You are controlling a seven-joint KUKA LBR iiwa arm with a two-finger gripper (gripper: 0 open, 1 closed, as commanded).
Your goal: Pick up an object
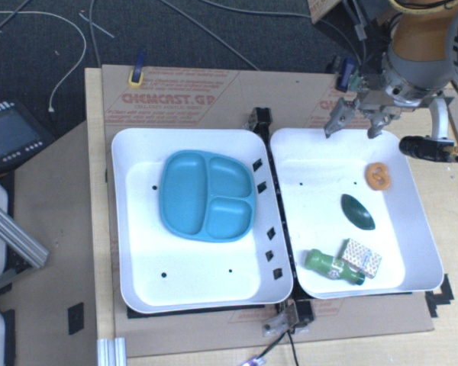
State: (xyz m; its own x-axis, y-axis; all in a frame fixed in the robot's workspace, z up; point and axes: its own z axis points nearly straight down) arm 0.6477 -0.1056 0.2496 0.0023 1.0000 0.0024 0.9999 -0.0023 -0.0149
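Spread open and holding nothing, the pincer [356,125] hangs over the far rim of the right bin [313,204]. "CHEMCAST GP" is printed on the cardboard [175,94]. This bin has four objects: one orange ring [378,176], one dark green oval [358,210], one green bottle [332,266], one checkered packet [362,258]. One blue divided plate [207,196] lies in the left bin [137,227].

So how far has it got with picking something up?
Nothing looks picked up yet. The tool hangs open above the right bin's far edge, with nothing between its fingers. The orange ring, dark green piece, green bottle and patterned packet all lie in it.
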